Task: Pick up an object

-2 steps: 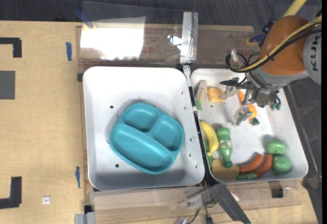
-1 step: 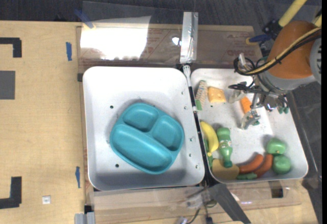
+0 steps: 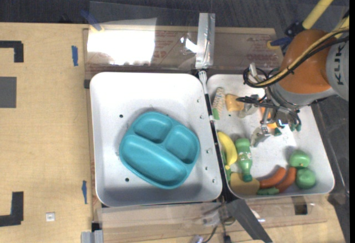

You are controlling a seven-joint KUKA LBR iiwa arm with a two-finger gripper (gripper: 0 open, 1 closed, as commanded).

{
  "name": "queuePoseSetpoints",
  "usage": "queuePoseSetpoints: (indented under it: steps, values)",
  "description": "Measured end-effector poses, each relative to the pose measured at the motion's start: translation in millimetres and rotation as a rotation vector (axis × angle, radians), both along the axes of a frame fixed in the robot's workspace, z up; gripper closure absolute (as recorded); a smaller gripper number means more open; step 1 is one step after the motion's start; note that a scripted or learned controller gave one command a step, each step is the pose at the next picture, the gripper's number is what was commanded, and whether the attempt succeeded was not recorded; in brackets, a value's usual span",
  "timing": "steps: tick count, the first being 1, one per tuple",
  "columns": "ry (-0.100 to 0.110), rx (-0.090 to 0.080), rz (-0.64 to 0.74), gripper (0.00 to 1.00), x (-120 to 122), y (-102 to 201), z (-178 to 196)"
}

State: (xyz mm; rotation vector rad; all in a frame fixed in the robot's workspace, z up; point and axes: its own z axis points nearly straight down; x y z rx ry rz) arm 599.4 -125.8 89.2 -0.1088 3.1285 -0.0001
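Hovering over the right bin (image 3: 324, 150), the tool (image 3: 270, 125), finger state impossible to tell, needs lowering onto the banana (image 3: 227, 148) next.

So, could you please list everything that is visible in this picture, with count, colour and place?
left bin: 1, white, centre of the bench
right bin: 1, white, beside the left bin
divided plate: 1, teal, in the left bin
banana: 1, yellow, right bin, by its left wall
green bottle: 1, green, right bin, beside the banana
carrot: 1, orange, right bin, near its front wall
green fruits: 2, green, right bin, front right corner
corn piece: 1, pale yellow, right bin, back left
arm: 1, grey with orange band, over the right bin
gripper: 1, above the right bin floor
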Motion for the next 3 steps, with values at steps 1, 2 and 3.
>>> queuePoseSetpoints:
  steps: [1, 2, 3]
  values:
    - [0.001, -0.002, 0.112, 0.00, 39.7, -51.4, -1.4]
    - [0.002, 0.000, -0.029, 0.00, 16.3, -26.4, -0.5]
    - [-0.015, -0.001, -0.029, 1.00, 20.9, -26.0, 13.9]
